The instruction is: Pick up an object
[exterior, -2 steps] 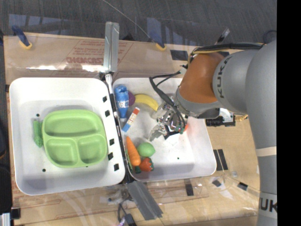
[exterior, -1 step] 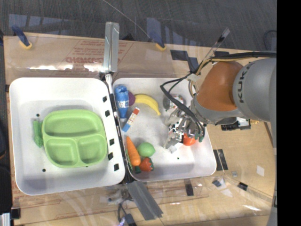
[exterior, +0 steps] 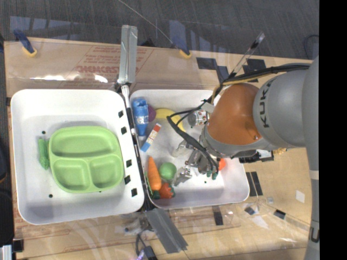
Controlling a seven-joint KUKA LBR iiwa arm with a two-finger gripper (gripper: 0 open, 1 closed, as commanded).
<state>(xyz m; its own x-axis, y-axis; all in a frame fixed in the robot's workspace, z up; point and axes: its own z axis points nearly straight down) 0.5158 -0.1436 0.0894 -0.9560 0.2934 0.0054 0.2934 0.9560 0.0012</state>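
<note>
- gripper (exterior: 191,169) low in the right bin (exterior: 234,191); whether it grips anything, cannot tell
- green ball (exterior: 167,170) just beside it, carrot (exterior: 154,175) beyond, against the bin's left wall
- blue bottle (exterior: 140,114) at the far-left corner
- bare floor near the bin's front-right rim

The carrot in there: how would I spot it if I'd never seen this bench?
Look in the right-hand white bin, along its left wall near the front corner. The carrot lies there, a long orange taper beside a round green ball; nothing next to it shares that shape and colour.
</note>
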